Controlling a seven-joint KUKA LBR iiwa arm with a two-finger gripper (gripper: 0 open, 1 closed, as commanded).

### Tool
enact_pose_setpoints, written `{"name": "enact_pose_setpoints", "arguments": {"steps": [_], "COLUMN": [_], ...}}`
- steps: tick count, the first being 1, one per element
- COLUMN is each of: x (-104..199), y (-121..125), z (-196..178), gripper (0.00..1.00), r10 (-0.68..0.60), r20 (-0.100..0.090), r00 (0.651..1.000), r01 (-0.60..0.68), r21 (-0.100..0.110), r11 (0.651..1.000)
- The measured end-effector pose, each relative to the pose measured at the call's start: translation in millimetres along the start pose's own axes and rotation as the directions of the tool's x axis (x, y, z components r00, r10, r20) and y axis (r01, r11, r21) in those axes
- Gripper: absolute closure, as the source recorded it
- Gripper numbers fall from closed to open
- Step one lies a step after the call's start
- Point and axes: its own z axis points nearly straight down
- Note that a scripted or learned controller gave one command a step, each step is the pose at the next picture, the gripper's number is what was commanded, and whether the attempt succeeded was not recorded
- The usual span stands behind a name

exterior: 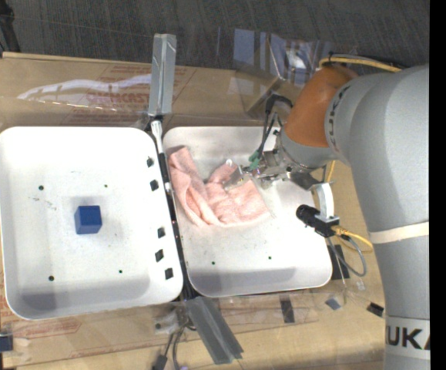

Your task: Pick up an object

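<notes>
Pincer [247, 171] sits low in the right bin [300, 264], at the cloth's [215, 195] upper right edge; open or shut, I cannot tell. The pink cloth spreads left and below it: light, limp, best pinched at a raised fold

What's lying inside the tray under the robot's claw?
A crumpled pink cloth lies in the right bin, the gripper at its upper edge. Anything beneath the cloth's folds is covered.
</notes>
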Motion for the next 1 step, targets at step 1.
{"name": "enact_pose_setpoints", "arguments": {"steps": [1], "x": [24.4], "y": [49.3], "z": [-0.4], "gripper": [0.0], "r10": [-0.241], "r20": [0.001], "r00": [0.97], "r01": [0.241], "r21": [-0.001], "r11": [0.97]}}
